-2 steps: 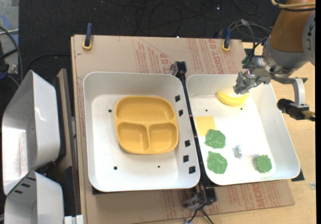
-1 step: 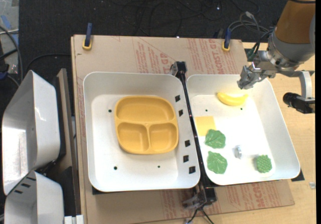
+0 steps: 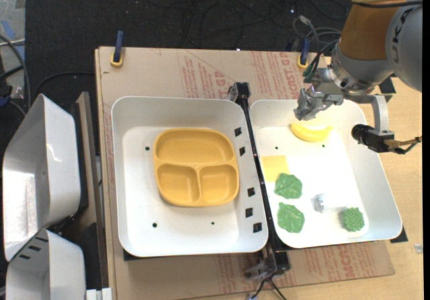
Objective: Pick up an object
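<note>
Two bins: white and shallow, side by side on the bench; left bin (image 3: 127,157), right bin (image 3: 376,184).
Left bin: holds a yellow tray (image 3: 197,165) with three compartments, lying flat near the middle.
Right bin: holds all the small things.
Banana (image 3: 311,132): yellow, curved, at the far end of the right bin, directly under my tip.
Yellow card (image 3: 274,168): a flat pale square near the divider, nearer the camera than the banana.
Leaves: two green pieces, one (image 3: 288,186) just beside the card, the other (image 3: 291,217) nearer the front rim.
Grey bit (image 3: 320,203): small, between the leaves and the green lump; too small to name.
Green lump (image 3: 353,218): bumpy, near the front right corner.
My arm (image 3: 376,23): comes in from the right, orange band above the wrist, over the far end of the right bin.
My gripper (image 3: 308,111): just above the banana, at or almost on its top edge; contact unclear.
My jaws: I cannot tell whether they are spread or closed; nothing is seen between them.
</note>
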`<state>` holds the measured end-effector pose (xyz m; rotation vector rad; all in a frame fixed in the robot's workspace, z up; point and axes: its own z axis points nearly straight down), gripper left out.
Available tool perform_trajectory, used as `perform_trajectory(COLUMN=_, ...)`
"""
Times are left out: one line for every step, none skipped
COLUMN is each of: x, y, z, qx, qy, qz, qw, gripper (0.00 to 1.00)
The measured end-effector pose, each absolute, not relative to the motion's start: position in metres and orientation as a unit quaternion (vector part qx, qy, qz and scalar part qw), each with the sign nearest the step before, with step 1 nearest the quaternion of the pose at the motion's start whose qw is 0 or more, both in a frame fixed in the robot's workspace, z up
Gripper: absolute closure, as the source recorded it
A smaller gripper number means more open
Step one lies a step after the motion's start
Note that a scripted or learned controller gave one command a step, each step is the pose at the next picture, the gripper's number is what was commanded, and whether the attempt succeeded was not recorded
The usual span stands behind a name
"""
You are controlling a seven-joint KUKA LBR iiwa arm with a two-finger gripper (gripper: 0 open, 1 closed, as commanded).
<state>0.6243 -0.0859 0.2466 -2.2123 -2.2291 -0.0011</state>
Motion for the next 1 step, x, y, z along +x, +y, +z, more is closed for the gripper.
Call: perform_trajectory(x=0.6389, y=-0.0297, z=0.248, qx=-0.704, qy=-0.71, qz=-0.0014, qw=0.0, gripper=1.0)
